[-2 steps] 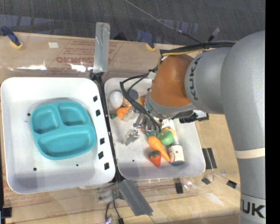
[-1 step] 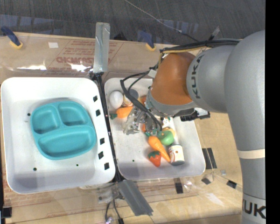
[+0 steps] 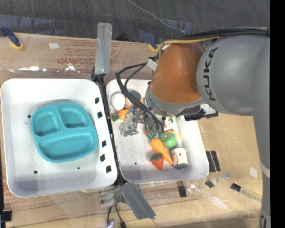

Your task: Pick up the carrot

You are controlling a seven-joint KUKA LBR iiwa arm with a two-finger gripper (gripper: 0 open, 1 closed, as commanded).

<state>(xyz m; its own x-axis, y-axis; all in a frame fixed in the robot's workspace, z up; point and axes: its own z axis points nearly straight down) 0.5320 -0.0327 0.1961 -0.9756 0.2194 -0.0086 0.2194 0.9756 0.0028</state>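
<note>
Two shallow white bins sit side by side under the fixed camera. The left bin (image 3: 9,127) holds a turquoise divided plate (image 3: 64,132); the right bin (image 3: 197,141) holds a crowd of toy food beneath the grey arm (image 3: 228,65).

The gripper (image 3: 129,122) hangs low in the right bin's middle, its metal tip tangled visually with cables, so whether it is spread or closed cannot be told, and nothing can be seen caught in it.

The carrot (image 3: 161,150) lies at about four o'clock from the gripper, near but apart from it, slanting toward the bin's near wall. A green round fruit (image 3: 170,139) touches its upper side, a strawberry (image 3: 157,161) lies just beside its lower end, and a small labelled can (image 3: 179,157) sits at its three o'clock. A white egg-like piece (image 3: 118,99) lies at eleven o'clock from the gripper.

The likely trouble is crowding: a descent slightly off line would probably close on the green fruit or strawberry instead, or nudge the carrot against the can. The carrot's tapered, smooth body may also squirt out of a pinch.
</note>
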